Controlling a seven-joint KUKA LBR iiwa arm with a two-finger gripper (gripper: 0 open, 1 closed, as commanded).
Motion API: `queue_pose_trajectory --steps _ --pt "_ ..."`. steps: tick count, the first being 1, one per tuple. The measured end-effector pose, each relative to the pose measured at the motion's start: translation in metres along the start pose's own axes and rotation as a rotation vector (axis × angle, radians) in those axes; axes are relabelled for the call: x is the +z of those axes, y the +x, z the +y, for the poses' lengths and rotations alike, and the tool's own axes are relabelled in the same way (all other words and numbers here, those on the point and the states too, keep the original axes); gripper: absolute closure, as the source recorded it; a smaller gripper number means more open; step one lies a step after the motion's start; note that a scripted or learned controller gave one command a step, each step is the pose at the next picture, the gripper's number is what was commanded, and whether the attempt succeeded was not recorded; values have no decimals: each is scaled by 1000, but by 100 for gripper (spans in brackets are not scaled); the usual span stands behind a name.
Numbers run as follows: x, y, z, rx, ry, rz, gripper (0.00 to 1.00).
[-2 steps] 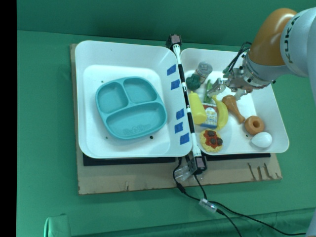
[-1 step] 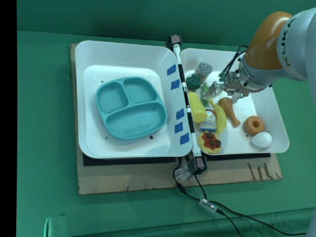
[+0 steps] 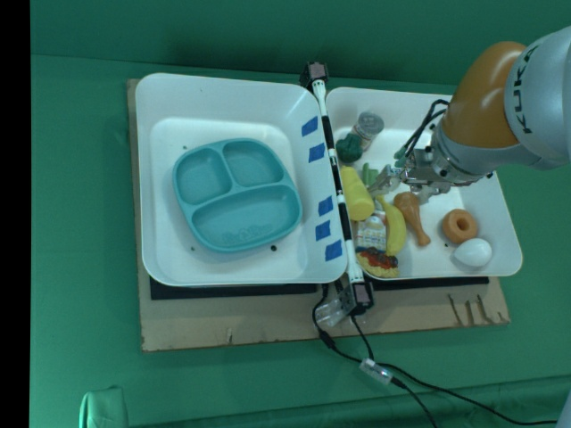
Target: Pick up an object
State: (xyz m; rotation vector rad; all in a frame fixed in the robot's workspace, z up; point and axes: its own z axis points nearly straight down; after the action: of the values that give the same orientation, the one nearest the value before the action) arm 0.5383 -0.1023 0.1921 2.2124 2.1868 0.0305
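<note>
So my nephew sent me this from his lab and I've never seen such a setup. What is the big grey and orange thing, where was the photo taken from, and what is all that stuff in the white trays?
The grey and orange thing is a robot arm, reaching in from the right. The photo comes from one fixed camera above the bench, looking down at a slant. Its end effector hangs low over the right bin; I can't tell whether it holds anything. That bin contains toy food: a doughnut, an egg, a chicken drumstick, a banana, a yellow bottle and a small jar. The left bin holds a teal divided plate. The arm's job is to pick up an object.
</note>
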Motion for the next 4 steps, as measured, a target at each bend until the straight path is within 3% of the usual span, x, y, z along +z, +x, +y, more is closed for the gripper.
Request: queue_pose_trajectory --steps 1,2,3,4 --pt "-15 -2 3 6 -13 -2 100" --pt "-15 -2 3 6 -13 -2 0" --pt "2 0 -56 -4 0 -3 0" --pt "-12 -3 -53 6 -10 -9 100"
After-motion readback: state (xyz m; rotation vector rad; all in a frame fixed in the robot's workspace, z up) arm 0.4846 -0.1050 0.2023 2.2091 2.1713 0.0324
